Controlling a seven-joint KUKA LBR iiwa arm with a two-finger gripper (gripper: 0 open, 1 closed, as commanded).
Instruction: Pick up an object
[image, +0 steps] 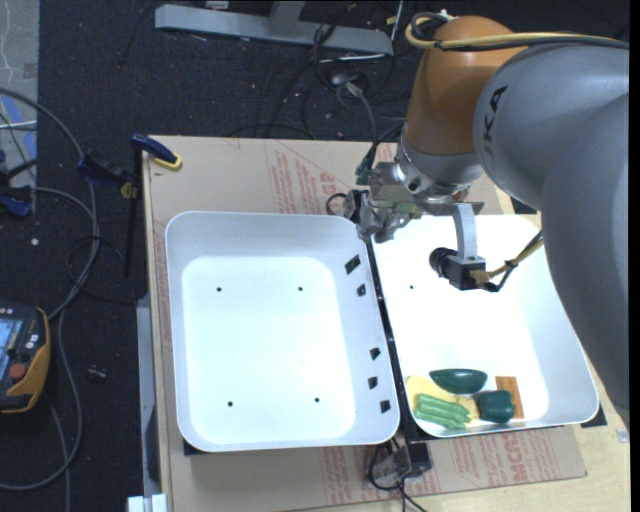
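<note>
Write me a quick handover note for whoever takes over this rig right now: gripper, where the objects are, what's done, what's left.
Gripper: at the far end of the divider between the two bins, nothing visibly held.
Objects: all in the near corner of the right bin - dark green bowl-shaped piece, light green ridged piece, dark green block, a yellow piece under them, a small orange piece.
Left bin: white, with black clips along the divider side.
Done: no object picked up yet.
Left: move to the cluster, grasp one object, lift it.

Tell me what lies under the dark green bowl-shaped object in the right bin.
The dark green bowl-shaped object rests on a flat yellow piece, whose left part shows; the rest is covered, so its full shape cannot be seen.
</note>
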